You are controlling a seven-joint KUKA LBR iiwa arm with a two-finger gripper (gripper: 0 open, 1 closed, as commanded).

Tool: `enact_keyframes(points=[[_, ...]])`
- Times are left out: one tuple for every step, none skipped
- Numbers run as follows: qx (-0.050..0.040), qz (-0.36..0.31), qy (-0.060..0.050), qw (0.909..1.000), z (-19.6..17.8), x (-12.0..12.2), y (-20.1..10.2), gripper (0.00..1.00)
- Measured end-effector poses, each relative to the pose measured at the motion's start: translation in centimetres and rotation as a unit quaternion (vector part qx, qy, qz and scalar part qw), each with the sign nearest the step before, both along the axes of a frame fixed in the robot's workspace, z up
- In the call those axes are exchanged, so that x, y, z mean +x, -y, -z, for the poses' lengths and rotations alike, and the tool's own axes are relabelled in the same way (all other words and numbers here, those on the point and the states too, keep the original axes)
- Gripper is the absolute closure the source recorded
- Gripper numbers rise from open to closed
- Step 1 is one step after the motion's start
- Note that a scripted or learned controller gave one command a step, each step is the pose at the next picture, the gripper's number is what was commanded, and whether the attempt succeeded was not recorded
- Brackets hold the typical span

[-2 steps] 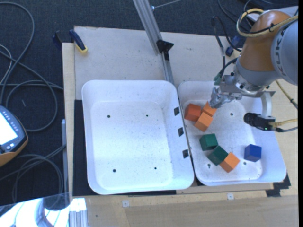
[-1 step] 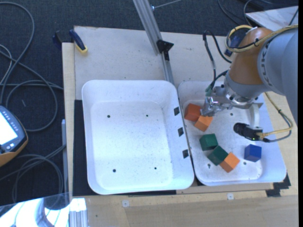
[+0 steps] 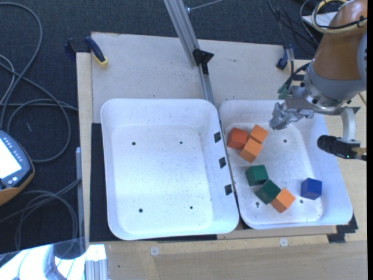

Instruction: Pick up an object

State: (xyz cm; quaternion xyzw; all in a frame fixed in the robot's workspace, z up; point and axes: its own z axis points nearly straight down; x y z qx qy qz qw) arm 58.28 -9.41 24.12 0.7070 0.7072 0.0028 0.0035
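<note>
Fingers on my gripper (image 3: 284, 116) blur into one grey mass from above, and I cannot tell whether they stand wide or narrow; no block is visible between them. I hang over the right bin (image 3: 344, 206), toward its 12 o'clock edge, my orange-banded arm (image 3: 338, 45) reaching in from 3 o'clock.

Just beside me, at my 8 o'clock, three orange blocks crowd together: one cube (image 3: 237, 139) nearest the divider between the bins, a second (image 3: 258, 135) closest to me, and a third (image 3: 250, 150) touching both from 6 o'clock.

Farther toward the bin's 6 o'clock, a green block (image 3: 256, 174) lies against a darker green block (image 3: 268, 191), which touches a fourth orange block (image 3: 283, 200). A blue block (image 3: 311, 188) sits apart from these at the bin's 4 o'clock.

At 9 o'clock from me is the left bin (image 3: 105, 118), its white floor speckled. An aluminium bar (image 3: 180, 22) slants across the bench from 12 o'clock down to the gap between the bins.
</note>
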Motion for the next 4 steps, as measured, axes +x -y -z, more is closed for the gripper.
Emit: enact_keyframes(points=[[0.0006,0.0,-0.004,1.0,0.5,-0.1,0.0,0.0],[0.0,0.0,-0.004,1.0,14.4,7.1,1.4,0.0],[0.0003,0.0,-0.005,1.0,14.1,7.0,1.4,0.0],[0.0008,0.003,-0.006,1.0,10.0,-4.3,5.6,0.0]])
